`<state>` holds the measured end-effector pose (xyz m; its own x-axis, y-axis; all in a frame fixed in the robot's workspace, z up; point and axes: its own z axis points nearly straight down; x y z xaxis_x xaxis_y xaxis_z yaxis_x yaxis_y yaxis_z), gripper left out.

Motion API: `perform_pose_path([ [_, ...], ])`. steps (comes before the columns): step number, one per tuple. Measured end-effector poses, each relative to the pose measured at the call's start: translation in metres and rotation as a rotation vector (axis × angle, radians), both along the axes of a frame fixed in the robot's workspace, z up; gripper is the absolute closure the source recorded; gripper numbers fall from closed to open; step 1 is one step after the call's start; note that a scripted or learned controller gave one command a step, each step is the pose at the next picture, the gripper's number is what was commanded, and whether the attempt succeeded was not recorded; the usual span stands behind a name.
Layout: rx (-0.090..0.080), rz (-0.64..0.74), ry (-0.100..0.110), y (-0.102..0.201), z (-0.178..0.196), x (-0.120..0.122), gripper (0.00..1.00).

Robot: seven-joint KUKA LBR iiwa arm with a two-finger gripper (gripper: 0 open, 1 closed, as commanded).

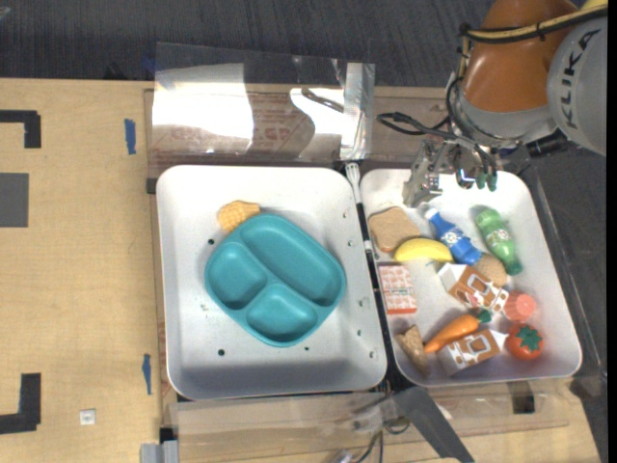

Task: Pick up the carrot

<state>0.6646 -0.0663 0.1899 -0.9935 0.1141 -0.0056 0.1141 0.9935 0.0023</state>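
The arm (540, 46) enters from the bench's right rear corner, orange band uppermost. The gripper (424, 183) points downward over the rear edge; its finger spacing appears indistinct.

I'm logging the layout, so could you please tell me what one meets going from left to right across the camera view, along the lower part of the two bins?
Teal divided plate → snack packet → carrot → tomato.
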Motion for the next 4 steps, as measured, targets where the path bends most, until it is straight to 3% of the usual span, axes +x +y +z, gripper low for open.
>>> perform_pose_path([
  [1,0.001,0.002,-0.005,0.058,0.046,-0.023,1.00],
  [2,0.001,0.166,-0.003,0.138,0.043,-0.009,1.00],
  [3,-0.002,0.163,-0.007,0.104,0.072,0.004,1.00],
  [4,-0.002,0.276,0.004,0.057,0.013,0.002,1.00],
])
